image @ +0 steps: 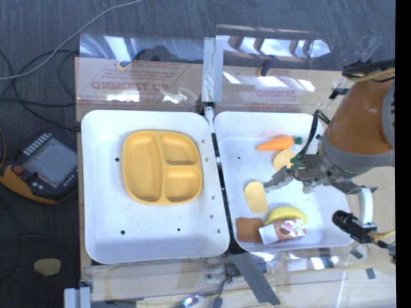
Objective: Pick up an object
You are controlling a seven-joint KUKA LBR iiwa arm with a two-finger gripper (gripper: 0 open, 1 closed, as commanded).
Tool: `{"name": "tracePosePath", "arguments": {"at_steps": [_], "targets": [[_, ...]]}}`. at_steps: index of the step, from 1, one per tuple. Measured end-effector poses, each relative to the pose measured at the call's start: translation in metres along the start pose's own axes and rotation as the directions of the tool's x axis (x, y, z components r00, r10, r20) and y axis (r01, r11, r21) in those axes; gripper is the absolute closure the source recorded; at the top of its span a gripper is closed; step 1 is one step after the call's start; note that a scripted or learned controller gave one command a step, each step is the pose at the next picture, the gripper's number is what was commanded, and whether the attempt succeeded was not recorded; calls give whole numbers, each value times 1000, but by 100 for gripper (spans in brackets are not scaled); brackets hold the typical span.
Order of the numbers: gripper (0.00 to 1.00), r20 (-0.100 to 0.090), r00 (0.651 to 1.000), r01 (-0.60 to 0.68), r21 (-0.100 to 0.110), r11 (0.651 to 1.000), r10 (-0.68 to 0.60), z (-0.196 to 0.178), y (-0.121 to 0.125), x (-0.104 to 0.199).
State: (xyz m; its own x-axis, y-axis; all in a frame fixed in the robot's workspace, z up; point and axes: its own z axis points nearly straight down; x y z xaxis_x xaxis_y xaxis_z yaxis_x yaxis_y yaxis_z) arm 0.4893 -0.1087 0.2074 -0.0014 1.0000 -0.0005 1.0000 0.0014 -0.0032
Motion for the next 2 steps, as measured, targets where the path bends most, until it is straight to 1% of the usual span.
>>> {"name": "tracePosePath", "arguments": {"at_steps": [1, 2], "targets": [[0, 0, 1000, -12, -1, 1000, 12, -47, 40, 0], [0, 0, 997, -72, 1, 997, 72, 25, 44, 38]]}}
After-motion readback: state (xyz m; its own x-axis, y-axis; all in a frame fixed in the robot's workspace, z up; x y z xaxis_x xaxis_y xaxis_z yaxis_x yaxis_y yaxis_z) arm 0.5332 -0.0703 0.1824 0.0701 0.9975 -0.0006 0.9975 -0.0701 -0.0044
